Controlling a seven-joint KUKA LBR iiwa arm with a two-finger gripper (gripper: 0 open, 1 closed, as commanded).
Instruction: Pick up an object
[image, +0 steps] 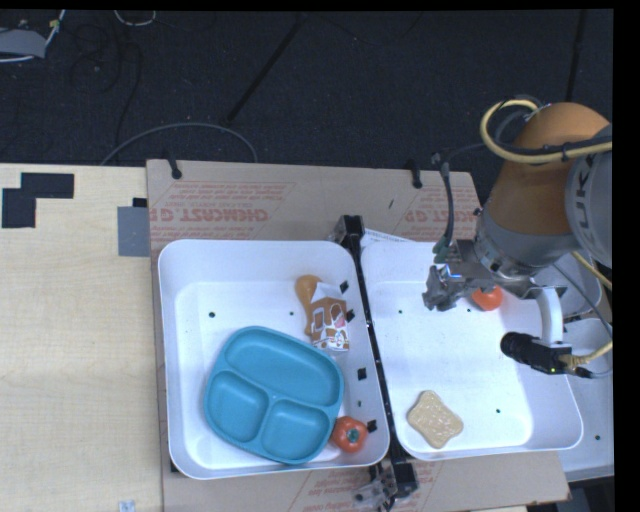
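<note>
- Nearest the front edge of the tabletop, in the right bin (560, 432), a tan slice of toy bread (434, 418) lies flat near the bin's front left corner, well apart from the arm and untouched.
- In the left bin (180, 300), a small red toy tomato (349, 434) sits at the front right corner, touching or just beside the blue divided plate (272, 392) that lies across the bin's front half.
- Behind the plate, near the divider between the bins, rests a small white printed packet (329, 325), with a brown drumstick-like toy (307, 292) just behind it.
- Farther back, the tool (441, 291) hangs low over the rear of the right bin, near the back wall.
- Whether it is spread or clenched I cannot tell; it reads as a dark cluster with no clear gap.
- A small orange object (487, 296) lies just to the right of the tool, partly hidden under the wrist; this seems the likeliest target.
- It appears beside the tool, not within it.
- Judgement: the task looks undone. Nothing is seen lifted, every object seems to rest on a bin floor, so the grasp and the lift both remain.
</note>
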